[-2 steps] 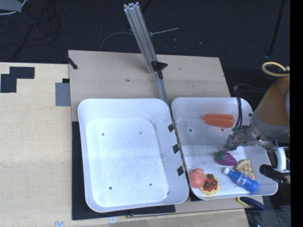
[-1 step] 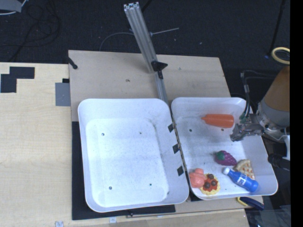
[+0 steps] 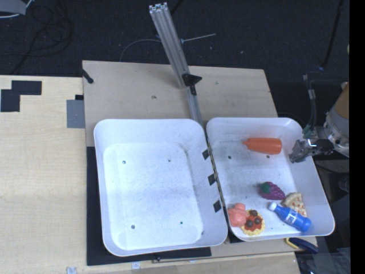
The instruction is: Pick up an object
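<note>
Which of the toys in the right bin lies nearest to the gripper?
The orange carrot, alone at the bin's far end, close to the gripper. The purple grapes, blue bottle and others lie toward the near edge.

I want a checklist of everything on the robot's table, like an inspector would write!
Surface: pale bench bearing two white bins, left bin and right bin.
Job's things: all in the right bin: orange carrot, purple grapes, blue bottle, pizza slice, pink toy, small tart.
Clutter: yellow and blue item on the bench just outside the right bin's near corner.
Grippers: pincer at the right bin's right rim, nothing seen between its fingers.
Cables: dark cables on the floor behind the bench.
Surroundings: metal rail leaning over the bench, black floor.
</note>
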Controlling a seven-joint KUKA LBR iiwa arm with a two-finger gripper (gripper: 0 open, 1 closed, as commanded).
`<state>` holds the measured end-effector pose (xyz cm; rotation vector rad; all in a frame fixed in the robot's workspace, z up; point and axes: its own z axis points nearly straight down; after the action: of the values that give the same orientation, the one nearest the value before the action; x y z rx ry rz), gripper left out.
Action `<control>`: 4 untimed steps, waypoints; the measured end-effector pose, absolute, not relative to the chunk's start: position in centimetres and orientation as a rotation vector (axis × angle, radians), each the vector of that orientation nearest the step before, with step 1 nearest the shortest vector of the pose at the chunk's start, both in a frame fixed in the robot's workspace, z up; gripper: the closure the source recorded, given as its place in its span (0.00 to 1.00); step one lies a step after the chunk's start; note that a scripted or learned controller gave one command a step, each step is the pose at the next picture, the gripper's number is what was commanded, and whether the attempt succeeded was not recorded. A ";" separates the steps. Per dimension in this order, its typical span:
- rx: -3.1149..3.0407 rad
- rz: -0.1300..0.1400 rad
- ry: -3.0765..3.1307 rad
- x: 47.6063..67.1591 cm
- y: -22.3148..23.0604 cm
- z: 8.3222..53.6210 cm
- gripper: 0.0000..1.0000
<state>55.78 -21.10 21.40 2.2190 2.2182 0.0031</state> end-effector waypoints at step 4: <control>2.219 0.000 2.226 58.5 -7.4 23.1 1.00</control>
<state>58.52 -7.41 23.11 2.2189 2.2261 -0.0004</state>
